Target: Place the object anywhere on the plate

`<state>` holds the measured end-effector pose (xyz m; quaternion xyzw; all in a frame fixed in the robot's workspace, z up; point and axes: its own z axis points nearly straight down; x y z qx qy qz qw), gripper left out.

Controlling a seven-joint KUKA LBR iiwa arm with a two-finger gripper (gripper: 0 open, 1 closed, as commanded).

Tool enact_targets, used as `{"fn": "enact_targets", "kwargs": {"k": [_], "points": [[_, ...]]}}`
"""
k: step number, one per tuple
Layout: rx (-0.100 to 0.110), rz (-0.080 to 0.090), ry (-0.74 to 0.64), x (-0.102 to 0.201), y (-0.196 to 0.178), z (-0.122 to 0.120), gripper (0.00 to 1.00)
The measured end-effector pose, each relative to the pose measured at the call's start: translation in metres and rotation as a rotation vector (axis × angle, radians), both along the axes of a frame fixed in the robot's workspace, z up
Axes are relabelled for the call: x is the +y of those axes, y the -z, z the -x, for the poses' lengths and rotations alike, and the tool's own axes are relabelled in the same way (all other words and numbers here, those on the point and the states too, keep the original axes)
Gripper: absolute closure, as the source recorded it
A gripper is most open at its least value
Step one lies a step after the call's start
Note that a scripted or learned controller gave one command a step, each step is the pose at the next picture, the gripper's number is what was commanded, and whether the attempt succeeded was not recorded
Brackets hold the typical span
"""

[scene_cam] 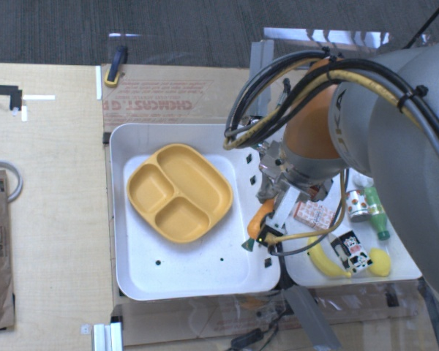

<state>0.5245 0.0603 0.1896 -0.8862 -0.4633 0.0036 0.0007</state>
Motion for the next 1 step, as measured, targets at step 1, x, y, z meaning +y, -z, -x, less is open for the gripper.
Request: {"fn": "enact_targets", "kwargs": {"k": [1], "points": [[-0.003,0.002,0.252,0.0523,0.0076,-0.0142,1.0]]}}
